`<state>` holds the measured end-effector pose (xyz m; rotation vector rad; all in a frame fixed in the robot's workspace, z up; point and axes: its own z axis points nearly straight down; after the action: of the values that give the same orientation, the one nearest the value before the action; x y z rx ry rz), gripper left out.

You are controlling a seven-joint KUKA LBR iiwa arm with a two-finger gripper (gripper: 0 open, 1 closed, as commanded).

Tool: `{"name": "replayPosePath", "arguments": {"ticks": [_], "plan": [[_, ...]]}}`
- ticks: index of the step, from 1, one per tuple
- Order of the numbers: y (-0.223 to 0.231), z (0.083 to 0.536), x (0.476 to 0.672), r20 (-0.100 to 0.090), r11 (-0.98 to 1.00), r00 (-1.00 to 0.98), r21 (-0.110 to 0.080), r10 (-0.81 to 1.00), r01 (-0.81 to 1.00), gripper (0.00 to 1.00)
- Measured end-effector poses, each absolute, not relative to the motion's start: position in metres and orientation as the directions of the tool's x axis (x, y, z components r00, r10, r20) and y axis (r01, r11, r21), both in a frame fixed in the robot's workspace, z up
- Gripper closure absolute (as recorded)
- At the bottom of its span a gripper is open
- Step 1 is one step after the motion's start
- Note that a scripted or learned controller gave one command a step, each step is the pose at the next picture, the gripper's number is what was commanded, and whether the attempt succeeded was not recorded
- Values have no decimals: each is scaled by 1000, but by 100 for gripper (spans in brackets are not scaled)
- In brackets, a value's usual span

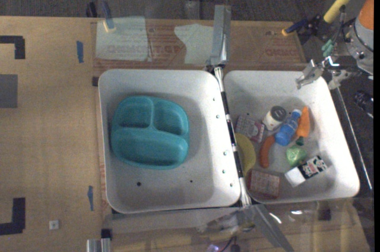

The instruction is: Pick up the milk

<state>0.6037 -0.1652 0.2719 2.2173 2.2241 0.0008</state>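
The tool (310, 73) is seen at the upper right, over the far right corner of the right bin (347, 153), hanging from the grey arm with its orange band (369, 18) at the picture's right edge. Whether the tool is spread or pressed together cannot be told, as the metal parts are small and blurred. Nothing is seen held in it.

The milk (307, 170), a small white carton with black patches, is found lying on its side near the right bin's near right corner, well apart from the tool. Just beside it, a green item (295, 154) is seen. A blue bottle (288, 128) lies between a white cup with a dark top (275, 116) and an orange carrot-like piece (304, 122). A second orange piece (265, 151), a yellow item (246, 153) against the left wall, and two flat packets (250, 127) (264, 183) are also contained there.

In the left bin (113, 185), a teal divided plate (149, 131) is laid. Both bins are carried by a wooden tabletop (47, 144) marked with bits of blue tape (79, 51).
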Motion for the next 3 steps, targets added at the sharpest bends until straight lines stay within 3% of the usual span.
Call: {"name": "replayPosePath", "arguments": {"ticks": [1,2,3], "plan": [[-166,283,605,-1,4,-4,5,1000,1000,100],[-166,283,605,-2,3,-3,5,1000,1000,0],[-95,130,615,0,205,-205,2,979,979,0]]}}
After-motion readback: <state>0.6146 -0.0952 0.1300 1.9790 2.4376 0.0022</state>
